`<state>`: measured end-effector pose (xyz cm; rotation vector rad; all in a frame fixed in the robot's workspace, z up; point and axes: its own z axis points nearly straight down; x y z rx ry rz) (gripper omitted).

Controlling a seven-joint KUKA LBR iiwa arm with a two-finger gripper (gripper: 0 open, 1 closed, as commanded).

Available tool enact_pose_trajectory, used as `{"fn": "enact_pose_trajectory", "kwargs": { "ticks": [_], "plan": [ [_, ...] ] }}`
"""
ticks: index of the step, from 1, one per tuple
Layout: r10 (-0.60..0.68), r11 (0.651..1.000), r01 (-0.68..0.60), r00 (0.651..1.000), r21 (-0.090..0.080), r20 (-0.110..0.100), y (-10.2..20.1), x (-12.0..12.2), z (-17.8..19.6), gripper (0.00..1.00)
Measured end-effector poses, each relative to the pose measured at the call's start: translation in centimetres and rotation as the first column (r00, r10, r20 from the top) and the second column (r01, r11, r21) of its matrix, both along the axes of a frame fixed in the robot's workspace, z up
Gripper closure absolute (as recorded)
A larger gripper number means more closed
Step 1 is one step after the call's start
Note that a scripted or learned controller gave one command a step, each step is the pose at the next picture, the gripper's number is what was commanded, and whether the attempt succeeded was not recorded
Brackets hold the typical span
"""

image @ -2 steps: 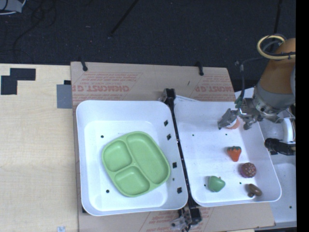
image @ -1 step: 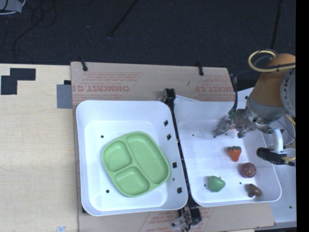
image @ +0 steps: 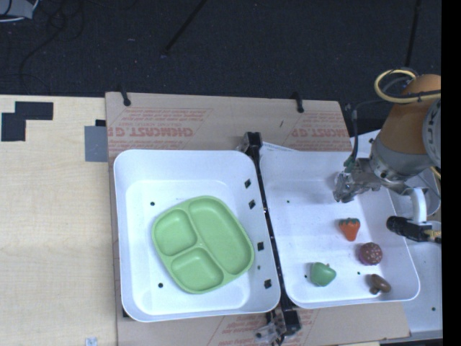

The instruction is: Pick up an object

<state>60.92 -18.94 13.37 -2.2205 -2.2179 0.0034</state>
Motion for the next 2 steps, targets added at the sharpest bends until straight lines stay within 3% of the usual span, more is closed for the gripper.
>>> {"fn": "enact_pose_trajectory", "kwargs": {
  "ticks": [2],
  "plan": [
    [0.003,1.000,-0.003,1.000,-0.002,0.006,-0.4,1.0,9.4,1.00]
  ]
}}
